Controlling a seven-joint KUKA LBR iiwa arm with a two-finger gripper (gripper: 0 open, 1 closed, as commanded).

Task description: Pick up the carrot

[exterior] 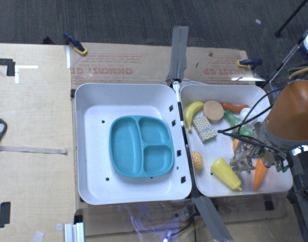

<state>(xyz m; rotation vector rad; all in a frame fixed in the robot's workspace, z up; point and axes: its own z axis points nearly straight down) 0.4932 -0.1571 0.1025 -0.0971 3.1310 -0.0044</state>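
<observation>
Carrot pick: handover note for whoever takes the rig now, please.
Tool: low in the right bin, near its front right corner; finger state can't be read from the camera view.
Carrot: lies on the bin floor right beside the tool, tip pointing toward the front wall. A second orange piece sits at the back of the bin.
Done: arm is down at the carrot.
Left: confirm a grasp, then lift; the carrot is not visibly off the floor.

Right bin [204, 188] crowded: carrot [259, 174] lies near the front right wall, gripper [247, 160] just beside it, yellow bottle [226, 173] to its left. Open floor between corn cob [196, 160] and bottle.
</observation>
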